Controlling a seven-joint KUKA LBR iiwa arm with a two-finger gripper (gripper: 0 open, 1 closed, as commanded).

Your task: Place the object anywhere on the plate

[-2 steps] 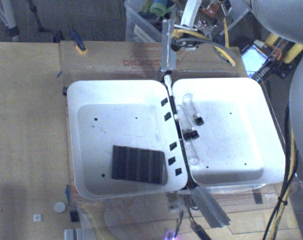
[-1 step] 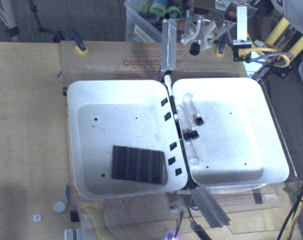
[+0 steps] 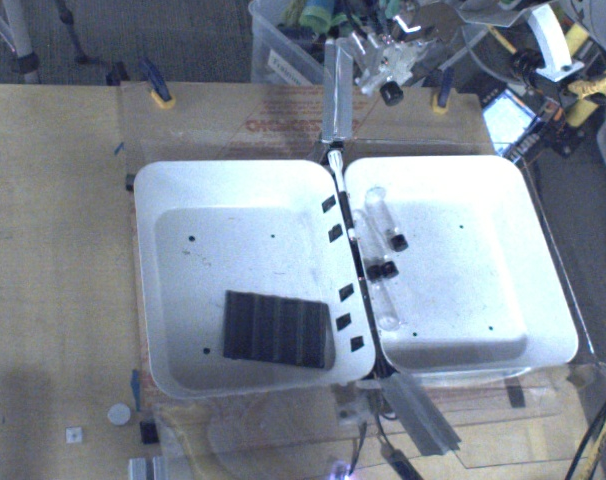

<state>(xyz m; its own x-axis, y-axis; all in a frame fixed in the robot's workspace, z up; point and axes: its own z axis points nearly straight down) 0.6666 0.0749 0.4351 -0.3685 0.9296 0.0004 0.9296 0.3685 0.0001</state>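
A dark, ridged rectangular plate lies flat in the front part of the left bin. A clear, elongated plastic object with small black parts lies in the right bin, close along its left wall. The gripper hangs high at the back, beyond the far rims of both bins and over the bench's rear edge, well away from the object and the plate. Nothing shows between its fingers.
A clear tub full of mixed coloured items stands behind the bins, beside the gripper. A metal bar runs back from the divider between the bins. Clamps and cables crowd the back right. Small loose parts lie at the front left.
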